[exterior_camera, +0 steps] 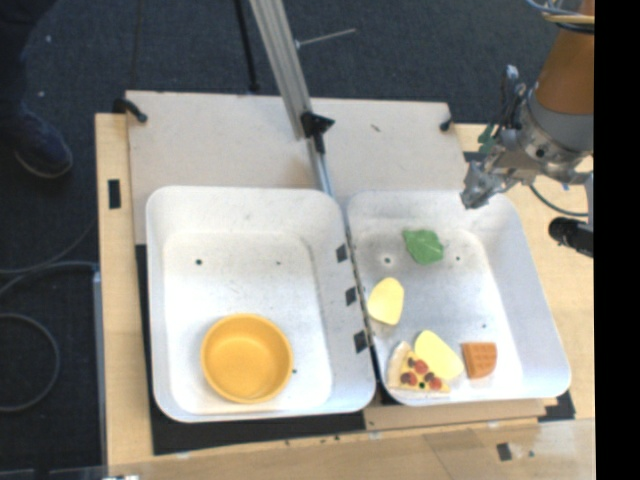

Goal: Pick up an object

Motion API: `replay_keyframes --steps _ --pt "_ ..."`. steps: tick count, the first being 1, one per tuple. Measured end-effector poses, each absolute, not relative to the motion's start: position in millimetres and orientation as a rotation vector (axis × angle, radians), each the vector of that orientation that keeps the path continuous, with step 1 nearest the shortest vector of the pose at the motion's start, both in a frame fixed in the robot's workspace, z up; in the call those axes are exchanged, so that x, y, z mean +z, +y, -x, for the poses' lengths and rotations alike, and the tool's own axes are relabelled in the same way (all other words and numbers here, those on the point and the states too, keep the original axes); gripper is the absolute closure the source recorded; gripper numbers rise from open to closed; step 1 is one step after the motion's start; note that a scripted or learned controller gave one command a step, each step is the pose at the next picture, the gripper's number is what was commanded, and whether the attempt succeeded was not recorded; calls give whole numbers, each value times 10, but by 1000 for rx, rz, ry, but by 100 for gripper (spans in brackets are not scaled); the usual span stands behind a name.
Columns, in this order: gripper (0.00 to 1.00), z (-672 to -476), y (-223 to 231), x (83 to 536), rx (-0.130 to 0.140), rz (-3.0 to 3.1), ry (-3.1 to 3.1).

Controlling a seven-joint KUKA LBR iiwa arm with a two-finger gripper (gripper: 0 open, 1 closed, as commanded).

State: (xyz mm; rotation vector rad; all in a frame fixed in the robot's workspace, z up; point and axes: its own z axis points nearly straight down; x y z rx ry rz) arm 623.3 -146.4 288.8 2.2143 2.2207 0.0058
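My gripper hangs over the far right corner of the right bin, above and right of a green lump. Nothing shows between its fingers. Lower in that bin lie a pale yellow piece, a yellow wedge, a pizza-like slice with red dots and an orange block. A yellow bowl sits in the near part of the left bin.
A metal pole slants down from the top to the seam between the bins. The orange band of the arm stands at the upper right. Black cable loops lie at the left on the floor.
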Motion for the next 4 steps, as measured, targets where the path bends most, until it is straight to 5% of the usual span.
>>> replay_keyframes --steps 4 --pt "100 -5634 514 2449 1 -2215 2229"
